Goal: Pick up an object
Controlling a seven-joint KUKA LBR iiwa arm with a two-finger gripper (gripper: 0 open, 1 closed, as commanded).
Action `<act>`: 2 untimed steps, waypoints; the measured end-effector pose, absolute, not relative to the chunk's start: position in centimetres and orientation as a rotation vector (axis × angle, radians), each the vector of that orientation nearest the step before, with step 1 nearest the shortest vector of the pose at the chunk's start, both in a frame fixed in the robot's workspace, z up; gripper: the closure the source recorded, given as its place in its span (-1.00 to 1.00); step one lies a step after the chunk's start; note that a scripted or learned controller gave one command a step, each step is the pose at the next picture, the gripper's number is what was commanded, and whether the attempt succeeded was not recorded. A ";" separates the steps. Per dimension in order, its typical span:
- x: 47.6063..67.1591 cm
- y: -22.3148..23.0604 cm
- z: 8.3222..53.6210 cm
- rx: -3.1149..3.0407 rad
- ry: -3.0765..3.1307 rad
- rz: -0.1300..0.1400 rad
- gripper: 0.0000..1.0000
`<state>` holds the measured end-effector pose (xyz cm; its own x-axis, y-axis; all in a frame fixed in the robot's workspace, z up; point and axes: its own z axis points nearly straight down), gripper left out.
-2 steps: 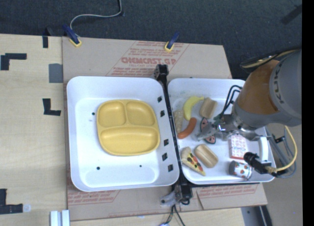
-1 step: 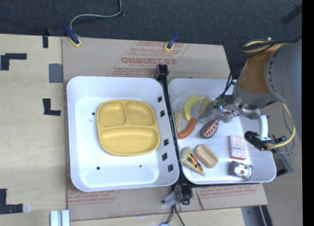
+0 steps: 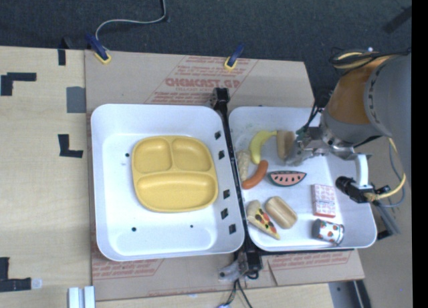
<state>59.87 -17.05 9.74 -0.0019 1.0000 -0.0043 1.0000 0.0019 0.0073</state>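
Grey arm with the orange band is reaching in from the right on my camera view, and the gripper (image 3: pixel 299 149) is down low in the right bin (image 3: pixel 364 230), up near its back half. From this angle it's sitting right against the tan bread-looking piece (image 3: pixel 285 144), with the banana (image 3: pixel 261 143) just to the left of that. Honestly can't tell if the gripper is spread or closed, the wrist covers too much of it, so I'm not calling anything grabbed.

Rest of that bin: sausage (image 3: pixel 255 174) just below the banana, watermelon slice (image 3: pixel 287 178) just under the gripper, hot dog bun (image 3: pixel 281 212) and pizza slice (image 3: pixel 262 220) toward the front, pink box (image 3: pixel 324 200) and a small can (image 3: pixel 328 231) on the right side. Left bin (image 3: pixel 107 186) just has the yellow divided plate (image 3: pixel 175 173).

If I'm going for the bread piece, my take is the thing to watch is the crowding. Banana and watermelon are both near, so I'd want the gripper centred on the bread before closing, not straddling two items. Then lift straight up and slow, and check that something is actually pinched before moving off. Light toy food like this probably slips or tips easily on smooth plastic.
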 end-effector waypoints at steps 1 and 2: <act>59.9 -17.1 9.7 2.214 2.217 0.003 -1.00; 66.5 -14.3 8.5 2.225 2.240 -0.023 -1.00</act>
